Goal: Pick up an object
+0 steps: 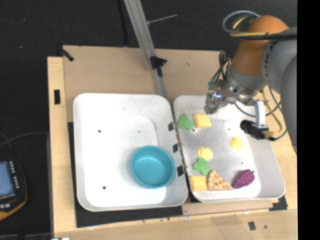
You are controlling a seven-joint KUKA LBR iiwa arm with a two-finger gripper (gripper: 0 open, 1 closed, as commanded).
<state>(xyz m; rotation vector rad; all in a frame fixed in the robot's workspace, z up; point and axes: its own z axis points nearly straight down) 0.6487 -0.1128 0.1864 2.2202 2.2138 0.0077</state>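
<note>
Bench: flat tan wooden board (110, 71), pale edge strip on left.
Floor: dark, near-black speckled surface (60, 14) around bench.
Pole: slanted grey metal bar (142, 34), rising from bench's far side.
Lower left: black and orange handheld device (9, 184), cable attached.

- left bin (90, 114): white, a few dark specks
- right bin (265, 169): white
- bowl (152, 166): teal blue
- far block (202, 120): pale yellow
- leafy piece (186, 122) beside it: green
- grapes (243, 178): purple
- pizza slice (218, 181): orange-tan, red dots
- arm (257, 44): grey, orange band
- bench (100, 69): tan
</note>
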